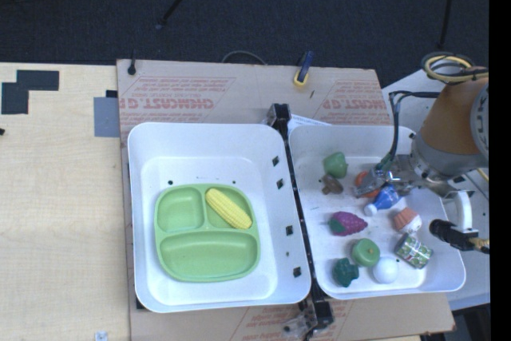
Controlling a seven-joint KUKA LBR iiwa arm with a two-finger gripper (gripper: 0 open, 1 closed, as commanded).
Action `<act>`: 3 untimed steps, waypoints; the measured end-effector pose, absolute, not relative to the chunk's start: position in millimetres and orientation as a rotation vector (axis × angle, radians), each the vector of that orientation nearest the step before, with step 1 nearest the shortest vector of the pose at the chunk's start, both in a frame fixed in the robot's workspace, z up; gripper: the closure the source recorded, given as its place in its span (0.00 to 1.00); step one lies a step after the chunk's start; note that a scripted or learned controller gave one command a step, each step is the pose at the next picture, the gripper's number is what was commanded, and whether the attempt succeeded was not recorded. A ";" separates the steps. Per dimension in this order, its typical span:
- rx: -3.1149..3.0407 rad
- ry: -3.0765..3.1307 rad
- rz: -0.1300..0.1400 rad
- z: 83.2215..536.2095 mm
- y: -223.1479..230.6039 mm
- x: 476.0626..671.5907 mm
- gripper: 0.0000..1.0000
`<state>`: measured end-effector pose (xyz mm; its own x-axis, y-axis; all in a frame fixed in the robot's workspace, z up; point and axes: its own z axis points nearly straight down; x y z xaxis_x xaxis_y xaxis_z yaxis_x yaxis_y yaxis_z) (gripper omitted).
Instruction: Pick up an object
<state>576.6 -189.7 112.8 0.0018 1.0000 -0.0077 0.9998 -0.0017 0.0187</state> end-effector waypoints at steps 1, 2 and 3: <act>2.213 2.199 0.009 121.9 -192.3 576.1 1.00; 2.219 2.221 0.002 185.3 -193.9 575.2 1.00; 2.220 2.221 0.001 229.9 -194.9 575.5 1.00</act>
